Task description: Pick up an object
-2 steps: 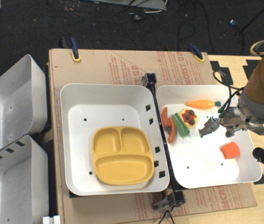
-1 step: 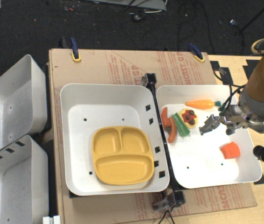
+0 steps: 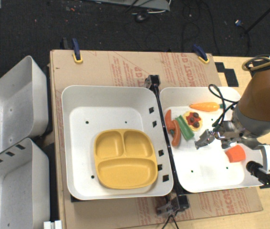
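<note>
left bin (image 3: 73,128): shallow, white, with rounded corners; it holds a yellow divided plate (image 3: 125,159) with three compartments, lying flat toward the bin's near side.
right bin (image 3: 206,175): same white shell, just beside the left one; a black divider (image 3: 162,128) runs between them.
red sausage (image 3: 175,133): long, reddish-brown, lying near the right bin's left wall, next to a thin red strip (image 3: 168,119).
green piece (image 3: 184,127): flat and oblong, leaning against the sausage's right side.
small toy (image 3: 192,119): yellow with red and dark spots, touching the green piece; too small to tell what it is.
carrot (image 3: 204,107): orange, tapered, lying across the bin's far side.
orange block (image 3: 235,153): bright orange chunk on the bin floor, under the wrist; its upper edge is hidden by the arm.
gripper (image 3: 204,140): dark metal, low over the bin floor between the green piece and the orange block; i cannot tell how far it is open, and nothing shows in its grasp.
arm (image 3: 261,99): grey with an orange band, cut off at the right edge.
</note>
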Available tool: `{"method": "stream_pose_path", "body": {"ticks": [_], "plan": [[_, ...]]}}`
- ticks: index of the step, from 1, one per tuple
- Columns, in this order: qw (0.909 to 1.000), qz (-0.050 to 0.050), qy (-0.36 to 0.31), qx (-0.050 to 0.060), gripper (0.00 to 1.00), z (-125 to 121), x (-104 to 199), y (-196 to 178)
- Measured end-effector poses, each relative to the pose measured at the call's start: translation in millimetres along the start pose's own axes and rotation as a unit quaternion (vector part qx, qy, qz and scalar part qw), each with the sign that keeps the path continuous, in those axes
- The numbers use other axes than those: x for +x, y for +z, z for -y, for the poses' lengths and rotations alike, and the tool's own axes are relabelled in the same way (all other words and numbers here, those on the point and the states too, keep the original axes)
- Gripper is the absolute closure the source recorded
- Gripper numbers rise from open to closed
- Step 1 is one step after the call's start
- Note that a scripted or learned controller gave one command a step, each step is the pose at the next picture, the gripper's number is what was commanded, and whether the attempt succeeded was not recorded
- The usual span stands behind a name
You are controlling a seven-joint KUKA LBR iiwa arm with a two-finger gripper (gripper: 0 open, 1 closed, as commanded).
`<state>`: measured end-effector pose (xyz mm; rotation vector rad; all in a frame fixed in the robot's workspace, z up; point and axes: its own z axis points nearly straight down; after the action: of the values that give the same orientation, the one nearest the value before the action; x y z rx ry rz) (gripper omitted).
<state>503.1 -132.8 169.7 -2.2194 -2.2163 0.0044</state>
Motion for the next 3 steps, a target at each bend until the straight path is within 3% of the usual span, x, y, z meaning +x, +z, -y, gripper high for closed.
{"method": "stream_pose_path", "body": {"ticks": [1, 2, 3], "plan": [[1.0000, 0.000, 0.000, 0.000, 0.00, 2, 3, 64], [1.0000, 0.000, 0.000, -0.001, 0.00, 2, 3, 78], [1.0000, 0.000, 0.001, -0.002, 1.00, 2, 4, 68]]}}
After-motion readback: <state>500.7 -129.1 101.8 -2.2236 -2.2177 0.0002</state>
